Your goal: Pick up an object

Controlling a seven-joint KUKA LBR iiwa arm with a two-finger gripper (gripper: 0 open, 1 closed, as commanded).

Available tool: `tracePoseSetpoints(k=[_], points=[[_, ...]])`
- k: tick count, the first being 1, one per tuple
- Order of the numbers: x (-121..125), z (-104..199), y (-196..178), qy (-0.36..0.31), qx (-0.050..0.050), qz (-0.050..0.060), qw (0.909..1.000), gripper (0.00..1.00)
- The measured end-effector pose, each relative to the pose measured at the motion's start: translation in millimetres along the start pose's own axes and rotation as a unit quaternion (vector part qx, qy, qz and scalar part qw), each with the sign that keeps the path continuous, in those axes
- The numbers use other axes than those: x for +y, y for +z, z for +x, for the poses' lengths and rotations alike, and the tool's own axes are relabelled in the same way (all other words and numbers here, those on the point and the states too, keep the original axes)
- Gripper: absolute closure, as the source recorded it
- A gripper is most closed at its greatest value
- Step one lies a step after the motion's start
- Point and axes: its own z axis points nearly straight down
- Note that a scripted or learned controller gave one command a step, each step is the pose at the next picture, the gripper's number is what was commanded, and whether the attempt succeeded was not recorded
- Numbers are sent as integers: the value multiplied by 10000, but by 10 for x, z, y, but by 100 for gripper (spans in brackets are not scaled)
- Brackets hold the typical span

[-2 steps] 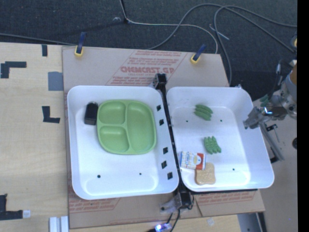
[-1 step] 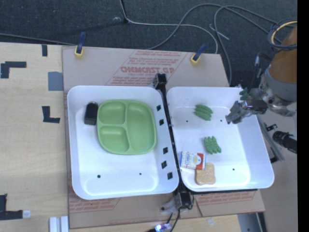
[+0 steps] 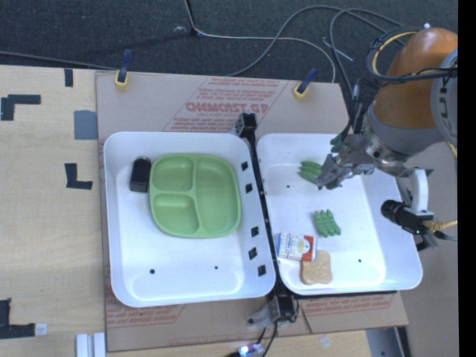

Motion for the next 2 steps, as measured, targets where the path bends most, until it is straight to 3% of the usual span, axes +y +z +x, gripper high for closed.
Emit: tracePoseSetpoints(k=[2], points=[[339,990,69,-2,0,-5,10000,100]])
